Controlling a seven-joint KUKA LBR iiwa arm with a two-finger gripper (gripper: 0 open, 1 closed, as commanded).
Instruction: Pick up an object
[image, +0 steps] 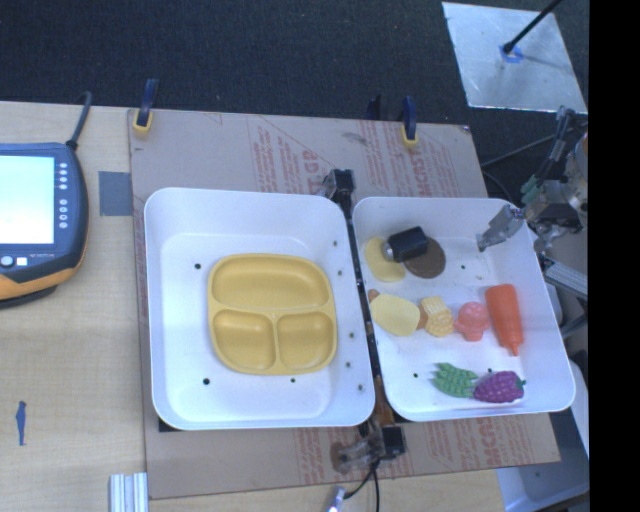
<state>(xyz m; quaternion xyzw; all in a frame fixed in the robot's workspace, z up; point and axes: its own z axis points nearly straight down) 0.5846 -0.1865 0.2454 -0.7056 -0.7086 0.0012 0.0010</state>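
The claw (497, 232) hovered over the right bin's (560, 385) upper right corner; whether it was open was unclear. A carrot (505, 315) lay below.

You're looking at a light wood surface (60, 380) topped with brown cardboard (250, 150) (clamped at the far edge), dark carpet floor (250, 50) beyond.

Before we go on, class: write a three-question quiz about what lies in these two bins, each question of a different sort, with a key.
1. True or false: the yellow divided tray lies in the right bin.
2. Which lies nearest the carrot? A) purple grapes B) pink piece C) corn
3. Fill in: the gripper is over the right bin's far ____ corner.

Key: 1 false, it lies in the left bin; 2 B; 3 right.
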